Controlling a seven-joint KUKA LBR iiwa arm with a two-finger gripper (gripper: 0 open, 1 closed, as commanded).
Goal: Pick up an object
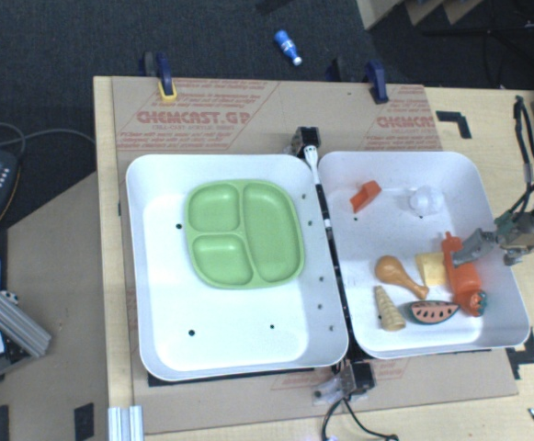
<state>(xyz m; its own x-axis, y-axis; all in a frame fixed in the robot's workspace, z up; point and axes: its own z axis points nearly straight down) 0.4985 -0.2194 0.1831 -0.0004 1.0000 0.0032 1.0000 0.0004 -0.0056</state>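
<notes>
Reaching in from the right edge of the view, the tool [476,244] sits low over the right bin [487,329], its grey tip just above a carrot [466,285] that lies along the bin's right side; whether it is open or closed on anything cannot be told, since the tip is small and blurred against the white floor. Taking the right bin as the landmark, every loose toy lies inside it: a small red piece [366,196] near its upper left, a pale clear piece [422,200] near its upper middle, and a cluster in its lower half. In that cluster a drumstick [399,273] lies left of a yellow block [431,268], a cone [390,309] lies below the drumstick, and a watermelon slice [433,312] sits just right of the cone, near the carrot's lower end. The carrot is orange-red with a bit of green at its lower end, and it runs nearly straight up and down in the view. To the left of the right bin, touching it along a dark seam, is the left bin [156,320], which holds a green tray [245,233] with three compartments. Both bins rest on a tabletop [202,113] of brown board, with two blue clamps [164,73] on its far edge, above the bins. Beyond that edge, a small blue bottle [288,47] lies on the dark floor.
</notes>
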